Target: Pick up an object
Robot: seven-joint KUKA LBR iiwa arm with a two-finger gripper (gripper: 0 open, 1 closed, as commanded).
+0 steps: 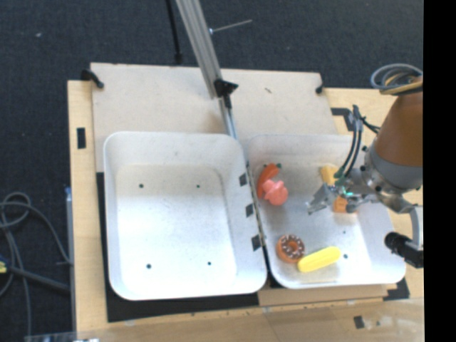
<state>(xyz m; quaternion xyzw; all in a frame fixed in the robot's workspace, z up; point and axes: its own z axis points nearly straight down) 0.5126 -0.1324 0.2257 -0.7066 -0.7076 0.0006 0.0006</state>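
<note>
The arm (399,137) reaches in from the right edge of the frame, its gripper (333,199) low over the right bin (370,251). A small orange object (340,205) sits right at the fingertips (whether it is truly pinched I cannot tell, nor how far the claw is open). A yellow piece (327,174) lies just above it. Toward the bin's left side rests a pink toy (271,186); along the lower edge a doughnut (291,248) lies beside a yellow banana (318,259). The left bin (114,191) fills the centre-left.

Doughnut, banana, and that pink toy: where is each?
doughnut (291,248), camera view, on its sprinkled ring.
banana (318,259), camera view, mid-length.
pink toy (272,188), camera view, on its rounded body.
</note>
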